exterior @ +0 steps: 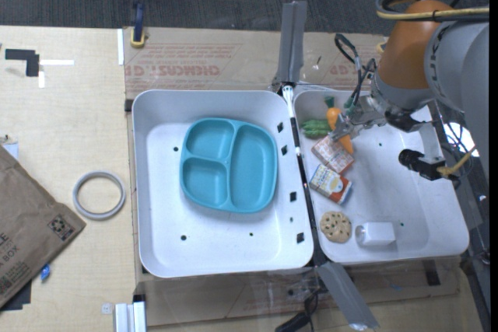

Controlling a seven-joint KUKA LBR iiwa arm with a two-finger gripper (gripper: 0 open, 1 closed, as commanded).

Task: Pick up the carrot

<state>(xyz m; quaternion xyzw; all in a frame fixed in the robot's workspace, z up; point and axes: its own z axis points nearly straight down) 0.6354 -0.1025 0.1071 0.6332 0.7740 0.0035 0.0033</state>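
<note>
Carrot lies in the right bin, far-left area, beside a green item. Hand is down at the carrot; hand state cannot be determined. No lift evident: secure grasp and raising appear outstanding.

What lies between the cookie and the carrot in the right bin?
In the camera view, two small snack packets lie between the cookie and the carrot: one packet nearer the cookie, another packet just below the carrot.
</note>
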